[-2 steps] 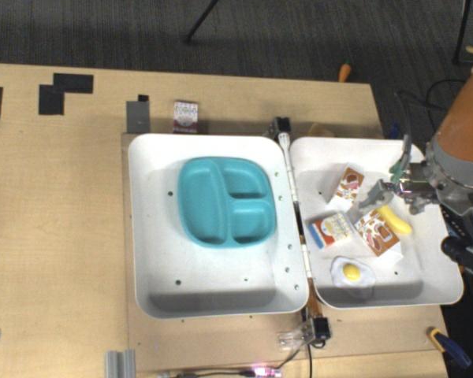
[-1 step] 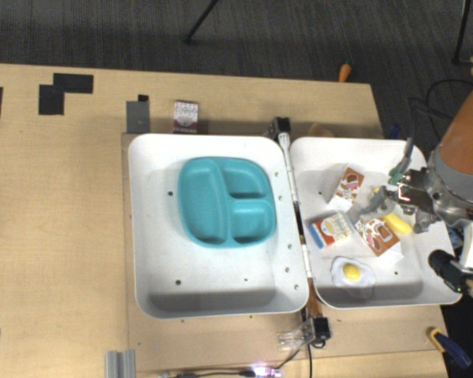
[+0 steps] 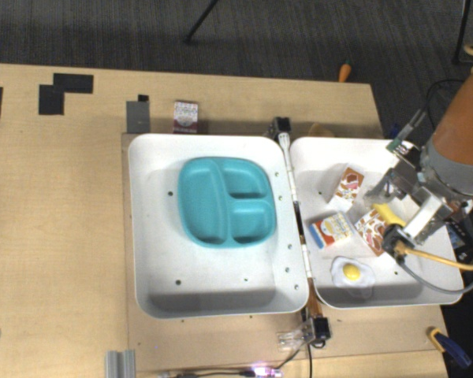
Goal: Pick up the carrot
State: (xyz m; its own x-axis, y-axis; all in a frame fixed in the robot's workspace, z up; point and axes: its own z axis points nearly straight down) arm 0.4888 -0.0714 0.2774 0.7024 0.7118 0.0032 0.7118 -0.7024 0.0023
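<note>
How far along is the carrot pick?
Done: the arm is over the right bin, with the gripper low among the toy food: snack packets, a fried egg and a yellow piece. In hand: nothing I can confirm. No carrot is recognisable there, and the grasp point is too cluttered to read. Left: the grasp and lift. The teal tray sits in the left bin.

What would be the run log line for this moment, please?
task: pick up carrot | gripper: low in right bin, among small packets | left bin: teal divided plate | fried egg toy: front of right bin
</note>
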